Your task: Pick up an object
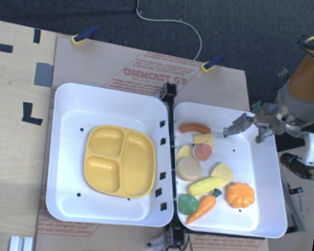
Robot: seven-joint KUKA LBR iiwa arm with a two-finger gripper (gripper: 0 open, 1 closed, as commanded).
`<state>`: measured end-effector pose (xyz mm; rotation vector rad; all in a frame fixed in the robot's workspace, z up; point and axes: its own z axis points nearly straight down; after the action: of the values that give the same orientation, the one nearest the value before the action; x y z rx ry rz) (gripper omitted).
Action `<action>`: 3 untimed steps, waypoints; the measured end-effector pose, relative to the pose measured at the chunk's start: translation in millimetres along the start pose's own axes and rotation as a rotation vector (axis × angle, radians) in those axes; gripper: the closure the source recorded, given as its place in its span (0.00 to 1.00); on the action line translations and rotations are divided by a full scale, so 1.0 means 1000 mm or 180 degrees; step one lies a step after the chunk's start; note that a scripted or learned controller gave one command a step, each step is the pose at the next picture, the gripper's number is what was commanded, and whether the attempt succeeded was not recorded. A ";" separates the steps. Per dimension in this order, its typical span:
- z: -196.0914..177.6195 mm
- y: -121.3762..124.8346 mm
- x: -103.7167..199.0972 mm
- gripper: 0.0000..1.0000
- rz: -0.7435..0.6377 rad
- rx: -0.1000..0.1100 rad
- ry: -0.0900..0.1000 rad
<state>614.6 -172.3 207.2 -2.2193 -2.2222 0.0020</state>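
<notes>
The right bin [265, 186] holds several toy foods: a sausage [194, 128], a cheese wedge [203, 139], a pink round slice [202, 152], a beige disc [188, 169], a corn cob [206, 186], an orange pumpkin [240, 195], a carrot [202, 209] and a green piece [187, 203]. My gripper [247, 128] hangs above the bin's far right part, open, its two fingers spread wide with nothing between them. It stands to the right of the sausage and apart from it.
The left bin [66, 137] holds a yellow divided plate [120, 161]. A black divider [167, 153] joins the two bins. Cardboard [147, 73] lies under both, with a white cable [173, 21] behind. The arm's grey and orange wrist [311, 81] fills the upper right.
</notes>
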 end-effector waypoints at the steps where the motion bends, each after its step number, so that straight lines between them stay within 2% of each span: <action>1: 0.125 -0.055 0.010 0.00 0.0004 0.0034 0.0010; 2: 0.121 -0.028 0.053 0.00 0.0000 -0.0011 -0.0056; 3: 0.123 0.025 0.078 0.00 -0.0010 -0.0013 -0.0001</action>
<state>639.0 -94.8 84.4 -2.2181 -2.2277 -0.0021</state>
